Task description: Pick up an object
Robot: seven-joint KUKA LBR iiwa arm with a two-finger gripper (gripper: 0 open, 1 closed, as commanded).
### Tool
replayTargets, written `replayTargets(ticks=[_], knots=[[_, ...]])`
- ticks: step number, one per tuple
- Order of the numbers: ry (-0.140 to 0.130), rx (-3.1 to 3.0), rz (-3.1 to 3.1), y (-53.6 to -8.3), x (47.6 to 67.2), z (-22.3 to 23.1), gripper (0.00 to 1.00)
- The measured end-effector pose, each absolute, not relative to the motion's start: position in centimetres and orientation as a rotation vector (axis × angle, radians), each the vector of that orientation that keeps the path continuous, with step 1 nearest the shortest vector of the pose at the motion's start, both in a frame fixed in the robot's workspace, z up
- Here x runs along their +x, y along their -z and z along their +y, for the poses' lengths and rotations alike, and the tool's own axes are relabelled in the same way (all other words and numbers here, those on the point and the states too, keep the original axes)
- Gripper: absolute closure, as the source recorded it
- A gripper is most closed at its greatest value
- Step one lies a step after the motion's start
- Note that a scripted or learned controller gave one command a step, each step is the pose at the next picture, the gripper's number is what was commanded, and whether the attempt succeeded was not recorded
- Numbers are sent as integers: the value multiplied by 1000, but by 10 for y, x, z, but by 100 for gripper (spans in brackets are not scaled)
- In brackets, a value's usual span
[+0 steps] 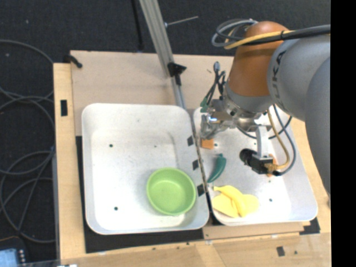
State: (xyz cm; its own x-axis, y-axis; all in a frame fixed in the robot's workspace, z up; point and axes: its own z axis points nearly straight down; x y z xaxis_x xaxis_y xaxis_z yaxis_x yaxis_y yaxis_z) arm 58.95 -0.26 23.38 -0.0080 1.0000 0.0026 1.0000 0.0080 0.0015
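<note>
txt/labels/nos: none legible | grey arm shell [303, 71]: faint dark marks nr orange band [250, 65], too blurred to read | black tab on bench [64, 108]: too small to tell if lettered

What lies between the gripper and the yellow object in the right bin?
A teal item lies between the gripper and the yellow object, beside the bins' shared wall. A small orange block sits right by the gripper.

Contents: two white bins, left bin [111, 149] and right bin [289, 196]; one green bowl [171, 191]; one yellow item [236, 202]; one teal item [217, 167]; one orange block [207, 144].
</note>
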Motion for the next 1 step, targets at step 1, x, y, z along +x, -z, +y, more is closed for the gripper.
replayTargets(ticks=[1], knots=[[5, -2212, -2231, -247, 587, 46, 100]])
